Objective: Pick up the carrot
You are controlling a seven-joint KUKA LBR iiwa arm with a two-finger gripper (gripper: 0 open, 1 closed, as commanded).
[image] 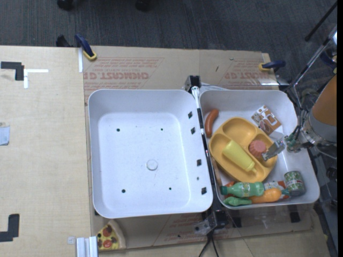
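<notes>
Carrot (268, 196) beside green bottle (244, 189), gripper (270, 150) over yellow tray (228, 138), labels unreadable, grip state indiscernible.

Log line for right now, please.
end effector: over yellow plate, right bin | carrot: near wall, untouched | grasp: none
</notes>
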